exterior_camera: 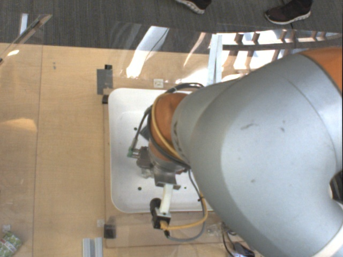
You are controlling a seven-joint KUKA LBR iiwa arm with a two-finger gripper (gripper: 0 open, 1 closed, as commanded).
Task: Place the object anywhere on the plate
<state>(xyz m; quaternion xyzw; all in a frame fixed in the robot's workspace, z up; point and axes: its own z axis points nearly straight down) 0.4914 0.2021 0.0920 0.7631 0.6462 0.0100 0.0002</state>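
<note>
Object cannot be made out; smooth, rounded grey arm (257,159) overhangs glossy white bin (120,143); gripper (155,171) opening cannot be told.

Bright, even light; glare streaks on glass pane (144,50); arm (268,154) perhaps slightly soft.

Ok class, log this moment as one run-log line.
arm: over bin | wrist: above bin's near half | grasp: unconfirmed

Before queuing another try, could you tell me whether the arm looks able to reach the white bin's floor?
Probably yes: the arm hangs right over the white bin, with nothing visible in between.
</note>
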